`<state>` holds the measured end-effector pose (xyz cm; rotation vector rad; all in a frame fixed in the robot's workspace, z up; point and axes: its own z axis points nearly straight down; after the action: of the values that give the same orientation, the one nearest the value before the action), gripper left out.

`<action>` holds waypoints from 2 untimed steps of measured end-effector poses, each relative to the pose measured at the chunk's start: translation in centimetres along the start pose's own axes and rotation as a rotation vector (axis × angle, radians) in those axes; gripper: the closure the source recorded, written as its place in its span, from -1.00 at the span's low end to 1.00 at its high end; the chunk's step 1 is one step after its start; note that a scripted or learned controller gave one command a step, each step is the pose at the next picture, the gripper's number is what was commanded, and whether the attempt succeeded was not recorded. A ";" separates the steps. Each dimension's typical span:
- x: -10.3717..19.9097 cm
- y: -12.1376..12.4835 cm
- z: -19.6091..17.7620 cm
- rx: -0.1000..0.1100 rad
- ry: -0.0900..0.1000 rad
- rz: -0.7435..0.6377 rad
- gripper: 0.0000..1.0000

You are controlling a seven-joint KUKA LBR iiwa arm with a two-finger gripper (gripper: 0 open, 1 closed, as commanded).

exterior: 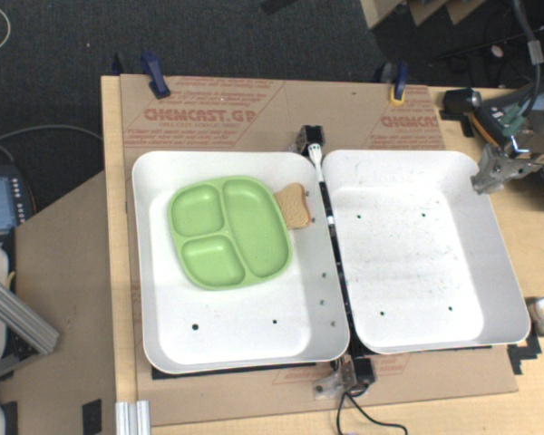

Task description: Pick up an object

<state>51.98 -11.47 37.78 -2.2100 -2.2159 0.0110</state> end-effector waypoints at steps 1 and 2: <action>15.4 -3.5 3.8 -0.006 0.002 -0.014 1.00; 20.3 -4.0 -0.9 -0.019 -0.001 -0.005 1.00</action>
<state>47.94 8.81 38.82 -2.2151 -2.2311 -0.0097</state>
